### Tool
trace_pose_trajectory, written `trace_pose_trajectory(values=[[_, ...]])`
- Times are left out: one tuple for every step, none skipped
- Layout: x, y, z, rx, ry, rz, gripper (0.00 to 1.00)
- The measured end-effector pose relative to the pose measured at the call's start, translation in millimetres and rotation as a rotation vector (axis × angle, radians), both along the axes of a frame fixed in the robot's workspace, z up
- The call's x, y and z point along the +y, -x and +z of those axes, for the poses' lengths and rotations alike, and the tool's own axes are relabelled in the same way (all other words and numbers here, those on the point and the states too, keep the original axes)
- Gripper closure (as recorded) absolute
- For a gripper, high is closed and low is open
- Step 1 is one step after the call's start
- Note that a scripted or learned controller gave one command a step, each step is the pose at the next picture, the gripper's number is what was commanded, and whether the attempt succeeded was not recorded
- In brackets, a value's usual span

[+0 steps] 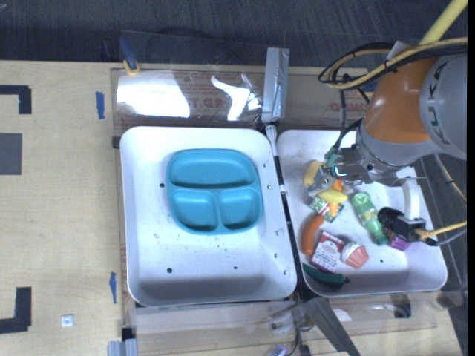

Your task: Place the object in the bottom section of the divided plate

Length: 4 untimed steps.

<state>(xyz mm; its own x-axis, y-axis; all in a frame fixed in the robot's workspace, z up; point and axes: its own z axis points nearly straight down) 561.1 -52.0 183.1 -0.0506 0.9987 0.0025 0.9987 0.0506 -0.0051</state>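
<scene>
Blue divided plate [215, 170] is seen in the left bin [148, 258], flat, near the bin's middle: 1 wide section toward the view's top, 2 smaller ones side by side toward the bottom. All 3 are seen bare blue.

Gripper [335, 170] is positioned low over the upper-left part of the right bin [415, 273], just beside a yellow toy [313, 173]. Whether it is spread or closed cannot be told from this angle, and no item is seen gripped.

The toys are all located in the right bin, well apart from the plate:
- yellow toy by the left wall
- orange oval toy [312, 233] below it
- green bottle [367, 212] near the bin's middle
- red-and-white carton [325, 251], with a small orange-red cup [355, 255] just beside it
- dark green piece [323, 276] at the bottom edge

Both bins are carried on a pale tabletop [52, 221].
</scene>
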Motion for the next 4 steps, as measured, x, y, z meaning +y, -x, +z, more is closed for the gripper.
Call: trace_pose_trajectory(values=[[82.3, -22.1, 0.9, -0.006, 0.001, 0.041, 1.00], [80.4, -22.3, 1.3, -0.007, 0.002, 0.038, 0.00], [32.3, -69.5, 77.7, -0.011, 0.004, -0.108, 0.00], [34.4, -69.8, 86.5, -0.010, 0.005, -0.103, 1.00]])
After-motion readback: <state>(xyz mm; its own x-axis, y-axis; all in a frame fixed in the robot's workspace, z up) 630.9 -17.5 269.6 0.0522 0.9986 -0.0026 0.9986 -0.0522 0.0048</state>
